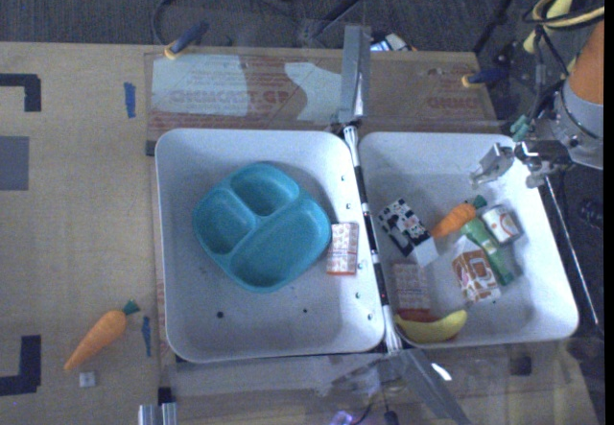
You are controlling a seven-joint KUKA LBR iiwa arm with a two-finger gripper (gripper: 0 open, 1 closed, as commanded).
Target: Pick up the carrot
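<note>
An orange carrot [454, 220] with a green top lies tilted in the right bin [556, 303], between a black-and-white box [401, 225] and a small white carton [502, 223]. A second carrot [96, 338] rests on the wooden bench outside the bins, at the lower left. My gripper [509, 167] hovers over the right bin's far right part, above and to the right of the bin carrot and apart from it. Its fingers look open with nothing between them.
In the left bin [182, 318] sits a blue divided plate [261, 225], with a red-and-white packet [342, 248] beside it. The right bin also holds a green stick [490, 252], an orange-and-white carton [476, 276], a pink packet [412, 285] and a banana [432, 326].
</note>
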